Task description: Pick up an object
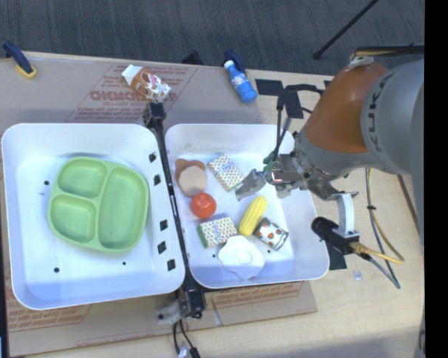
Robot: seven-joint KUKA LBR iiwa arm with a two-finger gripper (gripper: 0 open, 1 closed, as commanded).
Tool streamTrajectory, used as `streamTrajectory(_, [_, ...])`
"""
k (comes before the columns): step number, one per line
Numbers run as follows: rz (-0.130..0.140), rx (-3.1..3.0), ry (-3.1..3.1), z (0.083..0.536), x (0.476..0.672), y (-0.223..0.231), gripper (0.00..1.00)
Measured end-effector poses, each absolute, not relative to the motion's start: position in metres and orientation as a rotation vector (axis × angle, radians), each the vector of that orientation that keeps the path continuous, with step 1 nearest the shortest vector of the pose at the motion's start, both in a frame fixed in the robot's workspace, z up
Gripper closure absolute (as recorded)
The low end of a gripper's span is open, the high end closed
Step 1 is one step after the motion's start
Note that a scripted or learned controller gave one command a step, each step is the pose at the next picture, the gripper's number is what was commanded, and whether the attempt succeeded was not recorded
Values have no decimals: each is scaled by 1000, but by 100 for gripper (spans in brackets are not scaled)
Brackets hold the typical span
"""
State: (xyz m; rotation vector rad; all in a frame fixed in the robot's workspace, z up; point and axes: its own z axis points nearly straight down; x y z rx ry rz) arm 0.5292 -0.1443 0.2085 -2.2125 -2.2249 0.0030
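The right bin (302,263) holds several small items: a brown bun-like piece (190,176), a red tomato (203,205), a patterned small box (226,171), a green-edged box (217,230), a yellow corn cob (253,215), a small can (271,234) and a white lump (241,257). My gripper (251,185) hangs low over this bin, just above the top end of the corn cob and right of the patterned box. Nothing shows as held in it. The wrist and orange band (343,118) cover the bin's right wall.
The left bin (19,274) holds a green divided plate (99,203). Beyond the bins on the cardboard lie a snack packet (146,83) and a blue clamp (241,83). Another blue clamp (19,58) sits at the far left corner. Cables trail at the right (373,252).
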Motion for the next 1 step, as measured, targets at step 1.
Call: streamTrajectory(1, [3, -2213, -2225, 208, 529, -144, 0])
